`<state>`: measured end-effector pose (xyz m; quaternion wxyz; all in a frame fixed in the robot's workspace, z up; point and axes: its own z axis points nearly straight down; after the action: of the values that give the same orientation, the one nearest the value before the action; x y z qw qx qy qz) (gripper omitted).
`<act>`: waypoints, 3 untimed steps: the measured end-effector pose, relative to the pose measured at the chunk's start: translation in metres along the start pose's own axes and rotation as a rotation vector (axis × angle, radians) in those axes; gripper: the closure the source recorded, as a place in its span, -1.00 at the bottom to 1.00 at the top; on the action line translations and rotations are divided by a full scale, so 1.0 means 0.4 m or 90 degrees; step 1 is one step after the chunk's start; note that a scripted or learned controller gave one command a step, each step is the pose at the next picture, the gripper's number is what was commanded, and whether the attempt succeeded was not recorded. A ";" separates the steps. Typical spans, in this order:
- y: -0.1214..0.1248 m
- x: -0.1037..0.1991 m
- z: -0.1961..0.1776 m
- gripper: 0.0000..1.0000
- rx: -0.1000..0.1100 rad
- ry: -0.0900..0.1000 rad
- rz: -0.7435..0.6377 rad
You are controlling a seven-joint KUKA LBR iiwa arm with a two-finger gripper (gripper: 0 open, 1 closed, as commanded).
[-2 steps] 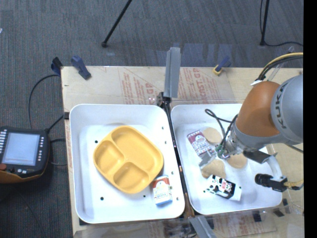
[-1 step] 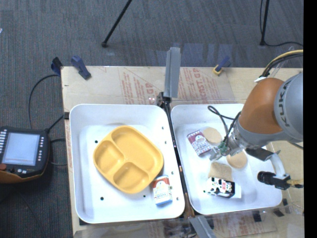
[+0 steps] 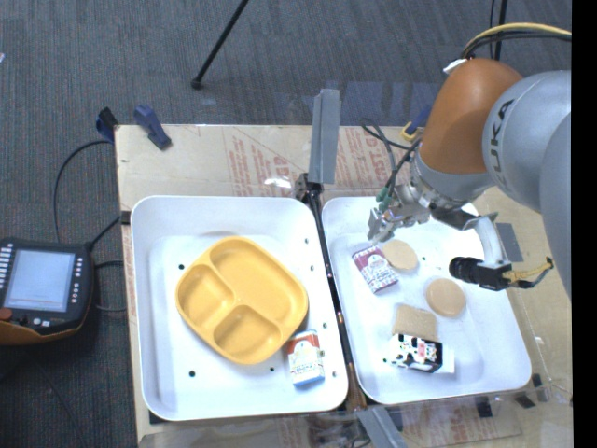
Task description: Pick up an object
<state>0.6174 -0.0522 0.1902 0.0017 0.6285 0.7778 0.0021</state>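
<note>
Two white bins are sitting side by side on the bench. A yellow tray (image 3: pixel 242 299) with three compartments is lying in the left bin (image 3: pixel 154 241), and a small red, white and blue carton (image 3: pixel 304 358) is resting just beside its near right corner. The gripper (image 3: pixel 384 220) is hanging over the far left part of the right bin (image 3: pixel 494 357), just above a purple and white packet (image 3: pixel 375 269); I cannot tell how its jaws are standing, and nothing is showing between them. Two round tan discs (image 3: pixel 401 255) (image 3: pixel 446 297) are lying to the right of that packet. A tan square (image 3: pixel 416 322) is lying nearer, touching a black and white packet (image 3: pixel 422 354). Print on the packets is too small to read. White letters are running along the arm (image 3: pixel 508 133), but they are reading only in part. A handheld screen (image 3: pixel 42 286) is lying on the floor at the left.
</note>
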 end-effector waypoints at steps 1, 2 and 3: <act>0.054 -0.068 0.010 1.00 0.005 0.000 0.085; -0.008 -0.116 0.163 1.00 0.008 0.000 0.273; 0.064 -0.038 0.000 1.00 0.001 0.000 0.289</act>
<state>0.6456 -0.0616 0.1903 0.0012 0.7873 0.6165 0.0019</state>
